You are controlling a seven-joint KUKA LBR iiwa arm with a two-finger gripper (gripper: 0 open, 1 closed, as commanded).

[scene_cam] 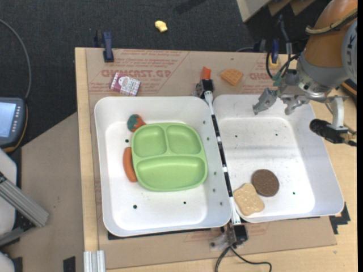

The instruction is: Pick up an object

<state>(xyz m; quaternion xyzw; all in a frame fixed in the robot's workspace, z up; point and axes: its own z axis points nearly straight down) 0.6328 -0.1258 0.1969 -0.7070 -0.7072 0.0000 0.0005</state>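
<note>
My gripper (pixel 278 105) hangs over the far edge of the right bin (pixel 317 169), its two fingers spread apart with nothing between them. In that bin's near part lie a round brown cookie (pixel 265 182) and a pale tan cracker (pixel 249 199), touching each other, well in front of the gripper. The left bin (pixel 113 197) holds a green divided plate (pixel 168 156). An orange carrot-like piece (pixel 130 164) lies along the plate's left side, and a small green and red item (pixel 135 122) sits at its far left corner.
On the cardboard behind the bins lie an orange waffle-like piece (pixel 231 76), a small orange and black item (pixel 205 79), a printed packet (pixel 125 84) and a blue clamp (pixel 106 45). A yellow bit (pixel 161 25) rests on the dark floor beyond.
</note>
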